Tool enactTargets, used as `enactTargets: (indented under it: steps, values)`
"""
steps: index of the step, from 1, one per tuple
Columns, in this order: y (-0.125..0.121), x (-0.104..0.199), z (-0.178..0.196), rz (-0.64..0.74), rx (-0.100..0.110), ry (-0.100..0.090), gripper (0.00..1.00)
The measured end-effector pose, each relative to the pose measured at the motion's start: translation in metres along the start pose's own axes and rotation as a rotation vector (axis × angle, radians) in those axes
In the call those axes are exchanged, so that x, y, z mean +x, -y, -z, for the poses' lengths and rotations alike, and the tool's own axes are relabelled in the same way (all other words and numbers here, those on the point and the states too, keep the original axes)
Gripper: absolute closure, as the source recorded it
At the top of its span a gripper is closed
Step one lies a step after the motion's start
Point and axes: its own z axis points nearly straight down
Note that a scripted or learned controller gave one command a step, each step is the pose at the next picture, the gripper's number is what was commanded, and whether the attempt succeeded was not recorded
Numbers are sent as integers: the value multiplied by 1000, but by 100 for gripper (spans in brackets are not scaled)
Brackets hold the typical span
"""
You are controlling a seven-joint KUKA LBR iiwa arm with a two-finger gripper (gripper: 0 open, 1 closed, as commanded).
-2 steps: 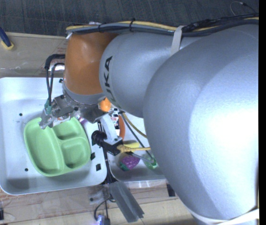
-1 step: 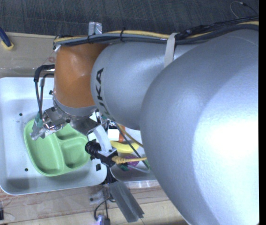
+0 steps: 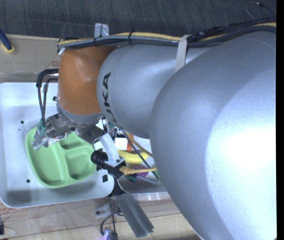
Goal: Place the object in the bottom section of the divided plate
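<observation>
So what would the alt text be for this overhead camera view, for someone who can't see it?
A large grey robot arm with an orange band reaches in from the right, its gripper low over the upper-left rim of a green divided plate lying in a shallow white bin. Yellow objects peek out beneath the arm, right of the plate.

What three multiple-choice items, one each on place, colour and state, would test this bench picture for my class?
1. Where does the divided plastic plate lie?
A. left white bin
B. bare bench
C. dark floor

2. What colour is the plate?
A. red
B. green
C. blue

3. Where is the robot's hand?
A. over the floor
B. beyond the bench's far edge
C. at the plate's upper left rim

Key: 1 A, white walls surround the plate; 2 B, it is light green; 3 C, the hand meets that rim.
</observation>
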Motion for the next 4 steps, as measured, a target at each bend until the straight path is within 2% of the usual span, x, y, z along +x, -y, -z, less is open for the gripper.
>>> enactTargets:
  steps: [4]
  values:
    - [0, 0, 0, 0, 0, 0, 0]
